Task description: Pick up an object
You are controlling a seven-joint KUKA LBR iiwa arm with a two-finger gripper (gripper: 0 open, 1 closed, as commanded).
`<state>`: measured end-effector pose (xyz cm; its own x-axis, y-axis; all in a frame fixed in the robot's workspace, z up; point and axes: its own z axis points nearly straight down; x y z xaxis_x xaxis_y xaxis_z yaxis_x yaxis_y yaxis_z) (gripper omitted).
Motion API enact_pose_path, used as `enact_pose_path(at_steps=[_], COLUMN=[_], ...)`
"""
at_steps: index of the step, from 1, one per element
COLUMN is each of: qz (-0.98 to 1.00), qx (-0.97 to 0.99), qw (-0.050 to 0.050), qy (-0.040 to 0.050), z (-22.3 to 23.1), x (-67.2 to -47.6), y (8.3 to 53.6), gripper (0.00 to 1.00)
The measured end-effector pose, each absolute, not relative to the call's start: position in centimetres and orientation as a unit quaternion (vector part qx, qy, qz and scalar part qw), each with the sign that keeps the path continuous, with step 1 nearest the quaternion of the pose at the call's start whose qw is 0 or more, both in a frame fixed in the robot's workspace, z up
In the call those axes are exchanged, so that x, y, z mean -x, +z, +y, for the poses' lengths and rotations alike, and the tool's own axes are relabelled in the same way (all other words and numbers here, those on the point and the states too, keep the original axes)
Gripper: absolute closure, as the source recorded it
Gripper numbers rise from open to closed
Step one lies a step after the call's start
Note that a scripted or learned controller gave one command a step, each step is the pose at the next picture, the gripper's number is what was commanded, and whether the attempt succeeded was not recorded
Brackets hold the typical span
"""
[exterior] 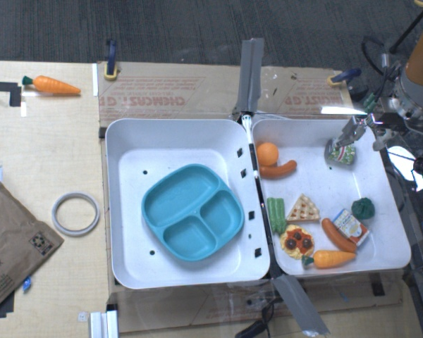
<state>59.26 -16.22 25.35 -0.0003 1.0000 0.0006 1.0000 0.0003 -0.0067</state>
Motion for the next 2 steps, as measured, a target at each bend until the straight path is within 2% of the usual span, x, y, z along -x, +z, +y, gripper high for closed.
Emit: enact_pose_path(at_steps=[1, 2], qz=[-0.707, -0.708], qx=[0.707, 0.706], qw=[0.002, 0.003], qy=[0.0013, 0.0028], z=[-21.5, -21.5], x=[-65.19, -65.24], y=[11.4, 11.98], gripper=[0.0, 1.0])
